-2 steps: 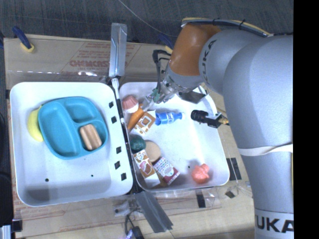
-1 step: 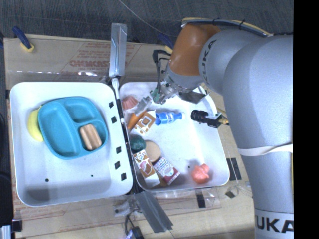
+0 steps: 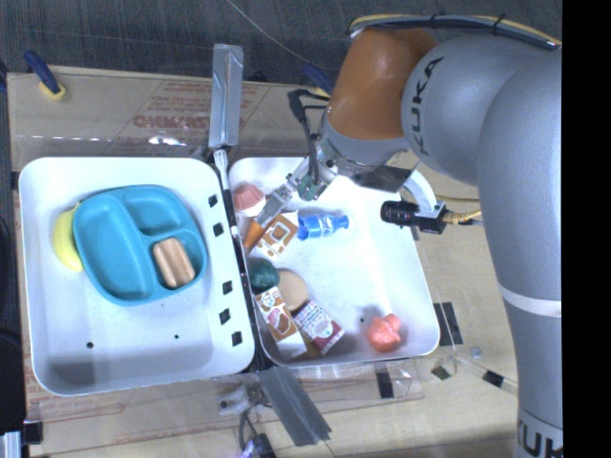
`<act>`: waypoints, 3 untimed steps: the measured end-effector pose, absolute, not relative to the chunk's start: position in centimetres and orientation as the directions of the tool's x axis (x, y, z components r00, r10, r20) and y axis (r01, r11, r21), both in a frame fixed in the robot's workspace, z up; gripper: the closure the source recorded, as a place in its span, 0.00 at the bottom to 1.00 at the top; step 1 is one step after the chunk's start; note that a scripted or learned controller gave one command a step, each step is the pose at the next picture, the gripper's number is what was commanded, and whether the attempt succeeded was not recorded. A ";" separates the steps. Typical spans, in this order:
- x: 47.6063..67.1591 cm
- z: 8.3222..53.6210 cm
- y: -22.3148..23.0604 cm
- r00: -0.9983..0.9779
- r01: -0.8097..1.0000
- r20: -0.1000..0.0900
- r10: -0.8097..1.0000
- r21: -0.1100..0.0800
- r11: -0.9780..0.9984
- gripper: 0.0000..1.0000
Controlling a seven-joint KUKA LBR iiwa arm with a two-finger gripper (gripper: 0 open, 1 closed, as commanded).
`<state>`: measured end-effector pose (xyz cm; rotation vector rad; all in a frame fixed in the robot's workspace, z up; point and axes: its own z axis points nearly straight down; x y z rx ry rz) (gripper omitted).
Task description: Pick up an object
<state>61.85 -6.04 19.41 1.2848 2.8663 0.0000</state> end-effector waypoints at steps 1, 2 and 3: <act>63.3 13.6 -12.1 -0.938 0.347 0.003 0.347 -0.001 0.938 0.00; 61.8 23.7 -8.3 -0.947 0.321 -0.012 0.321 0.002 0.947 0.00; 62.2 11.5 -12.3 -0.864 0.502 -0.017 0.502 0.009 0.865 0.00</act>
